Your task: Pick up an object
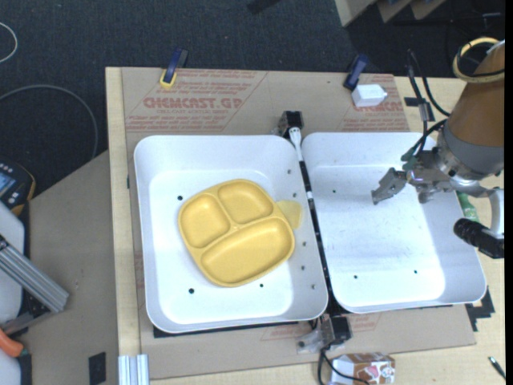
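Two bins, one yellow tray, gripper over the other bin with nothing in it.

Nearest edge of the bench [240,351]: a small brown packet [371,369] and some cabling by the front clamp. Behind that, two white bins side by side, touching along the middle seam. The left bin [156,215] holds one yellow divided plate [235,231], three compartments, lying flat and turned at an angle, roughly centred; a small yellow piece [290,212] sticks out from under its right edge, can't tell what it is. The right bin [385,287] has the gripper [388,188] above its far half, fingers spread apart with nothing between them, well apart from the plate. Far edge of the bench: two clamps, one yellow-tipped [171,69], one blue [356,71], plus one white block [369,95].
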You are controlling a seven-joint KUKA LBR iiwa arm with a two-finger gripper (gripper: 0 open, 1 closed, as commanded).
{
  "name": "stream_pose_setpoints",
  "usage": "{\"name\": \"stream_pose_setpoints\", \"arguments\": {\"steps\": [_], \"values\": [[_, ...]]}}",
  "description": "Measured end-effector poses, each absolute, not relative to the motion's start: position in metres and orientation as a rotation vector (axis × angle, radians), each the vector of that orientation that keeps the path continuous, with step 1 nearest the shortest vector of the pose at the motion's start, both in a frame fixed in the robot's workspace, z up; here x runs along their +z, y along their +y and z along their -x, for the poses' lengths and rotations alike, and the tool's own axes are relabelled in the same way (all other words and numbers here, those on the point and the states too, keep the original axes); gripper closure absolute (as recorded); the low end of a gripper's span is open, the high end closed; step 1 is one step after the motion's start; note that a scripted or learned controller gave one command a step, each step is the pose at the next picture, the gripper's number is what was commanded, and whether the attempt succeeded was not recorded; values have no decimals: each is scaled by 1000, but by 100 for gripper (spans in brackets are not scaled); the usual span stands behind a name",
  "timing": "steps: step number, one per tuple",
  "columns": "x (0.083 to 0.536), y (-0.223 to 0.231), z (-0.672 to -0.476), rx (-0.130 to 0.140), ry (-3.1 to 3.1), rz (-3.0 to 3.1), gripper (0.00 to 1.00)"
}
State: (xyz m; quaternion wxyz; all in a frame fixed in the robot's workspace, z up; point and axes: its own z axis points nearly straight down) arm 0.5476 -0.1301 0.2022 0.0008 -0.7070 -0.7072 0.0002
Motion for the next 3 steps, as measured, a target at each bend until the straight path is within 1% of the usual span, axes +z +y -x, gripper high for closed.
{"name": "stream_pose_setpoints", "arguments": {"steps": [1, 2, 3], "values": [[265, -61, -480, -3, -2226, 2212, 0], [272, -64, -483, -1, -2222, 2220, 100], [380, -26, -481, -17, -2236, 2221, 100]]}}
